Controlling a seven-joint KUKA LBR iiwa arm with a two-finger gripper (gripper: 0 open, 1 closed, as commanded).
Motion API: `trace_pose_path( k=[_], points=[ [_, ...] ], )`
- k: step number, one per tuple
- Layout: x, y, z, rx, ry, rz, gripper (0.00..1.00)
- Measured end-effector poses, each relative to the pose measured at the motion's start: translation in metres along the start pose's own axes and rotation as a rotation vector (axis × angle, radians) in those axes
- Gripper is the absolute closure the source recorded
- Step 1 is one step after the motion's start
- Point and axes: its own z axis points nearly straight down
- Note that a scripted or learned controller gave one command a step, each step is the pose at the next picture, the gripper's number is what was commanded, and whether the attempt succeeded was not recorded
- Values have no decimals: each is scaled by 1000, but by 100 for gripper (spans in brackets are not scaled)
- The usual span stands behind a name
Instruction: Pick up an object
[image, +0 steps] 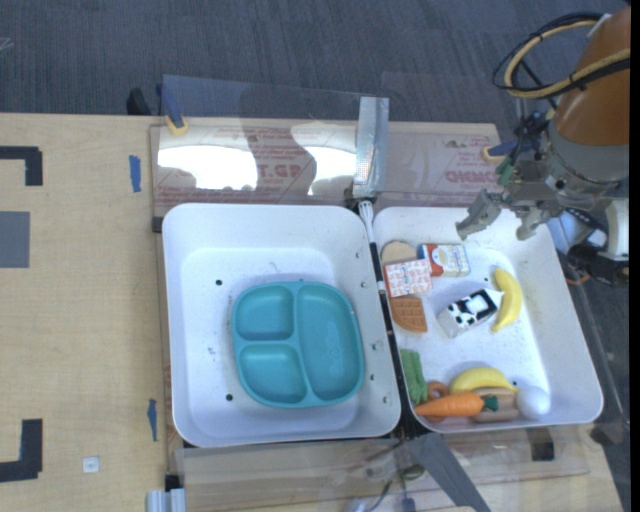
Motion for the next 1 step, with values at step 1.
trace_pose_path(
  k=[1],
  points=[
    [34, 25, 81, 6, 1, 102, 0]
  ],
)
